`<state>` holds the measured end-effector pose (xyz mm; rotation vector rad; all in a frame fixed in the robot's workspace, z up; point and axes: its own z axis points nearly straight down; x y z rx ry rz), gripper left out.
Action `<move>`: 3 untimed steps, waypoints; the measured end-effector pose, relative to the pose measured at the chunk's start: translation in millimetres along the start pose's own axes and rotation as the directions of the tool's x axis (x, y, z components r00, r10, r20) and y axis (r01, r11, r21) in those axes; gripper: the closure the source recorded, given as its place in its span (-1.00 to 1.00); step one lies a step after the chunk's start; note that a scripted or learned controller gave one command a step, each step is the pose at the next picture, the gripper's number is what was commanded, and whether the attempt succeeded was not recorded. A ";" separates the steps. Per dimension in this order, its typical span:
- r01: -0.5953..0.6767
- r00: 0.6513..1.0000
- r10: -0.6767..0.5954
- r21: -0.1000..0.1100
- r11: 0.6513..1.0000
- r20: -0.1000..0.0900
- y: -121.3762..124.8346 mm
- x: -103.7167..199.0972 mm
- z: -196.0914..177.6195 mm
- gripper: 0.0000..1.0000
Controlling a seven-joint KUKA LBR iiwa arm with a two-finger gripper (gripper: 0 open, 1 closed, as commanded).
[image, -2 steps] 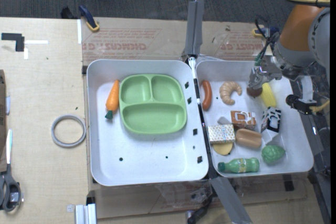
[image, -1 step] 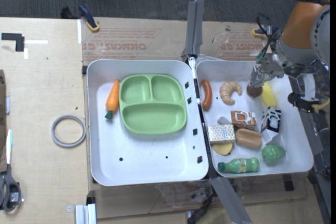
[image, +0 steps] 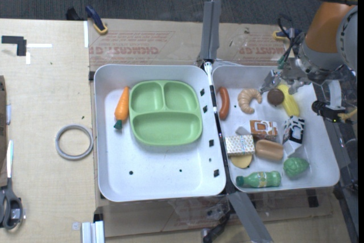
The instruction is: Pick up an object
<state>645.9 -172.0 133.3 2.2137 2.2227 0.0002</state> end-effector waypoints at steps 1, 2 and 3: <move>0.000 1.000 0.000 0.005 1.000 -0.007 9.7 -35.8 41.8 -1.00; 0.003 1.000 -0.003 0.002 1.000 -0.002 10.4 -37.1 31.2 1.00; 0.036 0.999 -0.036 0.003 0.999 -0.002 -13.8 3.5 -83.4 1.00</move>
